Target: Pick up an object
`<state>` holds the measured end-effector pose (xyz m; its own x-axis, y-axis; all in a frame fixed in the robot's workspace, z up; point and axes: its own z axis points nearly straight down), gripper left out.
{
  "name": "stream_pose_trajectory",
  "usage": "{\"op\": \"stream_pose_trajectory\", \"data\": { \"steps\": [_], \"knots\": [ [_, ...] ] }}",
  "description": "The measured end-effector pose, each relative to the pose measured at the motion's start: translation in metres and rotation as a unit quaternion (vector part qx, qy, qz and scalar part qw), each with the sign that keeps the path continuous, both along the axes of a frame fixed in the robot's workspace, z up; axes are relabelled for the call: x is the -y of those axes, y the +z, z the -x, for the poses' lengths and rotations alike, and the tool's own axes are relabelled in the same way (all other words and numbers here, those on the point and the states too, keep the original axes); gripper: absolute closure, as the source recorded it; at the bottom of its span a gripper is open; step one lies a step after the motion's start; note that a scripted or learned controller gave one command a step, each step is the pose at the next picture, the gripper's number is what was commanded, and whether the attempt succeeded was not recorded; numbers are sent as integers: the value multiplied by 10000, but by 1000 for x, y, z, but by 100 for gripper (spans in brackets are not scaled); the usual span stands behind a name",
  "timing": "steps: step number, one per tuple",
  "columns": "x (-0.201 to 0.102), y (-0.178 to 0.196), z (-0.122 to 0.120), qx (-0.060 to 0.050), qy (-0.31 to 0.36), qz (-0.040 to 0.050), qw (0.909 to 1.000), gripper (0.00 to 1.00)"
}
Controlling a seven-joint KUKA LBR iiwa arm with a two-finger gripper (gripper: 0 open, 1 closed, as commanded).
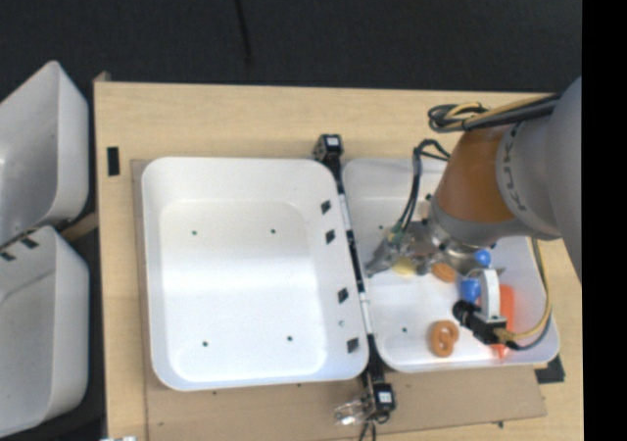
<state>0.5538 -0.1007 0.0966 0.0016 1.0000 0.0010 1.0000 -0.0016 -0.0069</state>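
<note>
Reaching down into the right bin, the grey arm's claw hangs low over a yellow piece; whether it is apart or clamped cannot be told, and nothing looks lifted yet (the pick seems still ahead). Counted on the tabletop: two white bins, the left bin bare, one brown pretzel-shaped toy, one orange piece.
</note>
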Motion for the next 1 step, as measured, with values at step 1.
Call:
{"op": "stream_pose_trajectory", "data": {
  "steps": [1],
  "knots": [
    [2,15,-3,44,-34,4,10000,100]
  ]
}}
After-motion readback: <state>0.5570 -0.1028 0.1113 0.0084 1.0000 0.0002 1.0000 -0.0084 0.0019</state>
